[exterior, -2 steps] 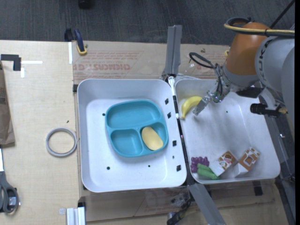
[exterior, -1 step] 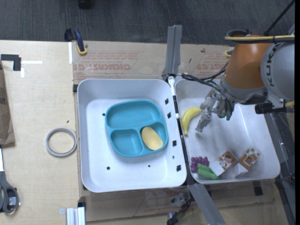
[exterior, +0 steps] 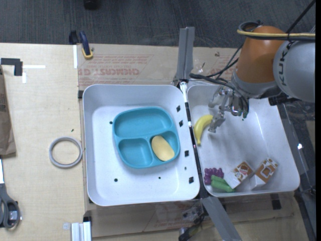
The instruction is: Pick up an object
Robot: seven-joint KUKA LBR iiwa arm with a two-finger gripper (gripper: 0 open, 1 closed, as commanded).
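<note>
At centre-left of the frame, the left bin (exterior: 95,149) holds a blue divided tray (exterior: 131,124) with a yellow potato-shaped toy (exterior: 163,148) in its lower-right compartment; right of centre, a yellow banana (exterior: 201,127) lies curved against the right bin's (exterior: 271,134) left wall (nothing lifted yet, by my reading); just beside it hangs the gripper (exterior: 216,124), whether spread or closed I cannot tell; the grasp remains.
</note>
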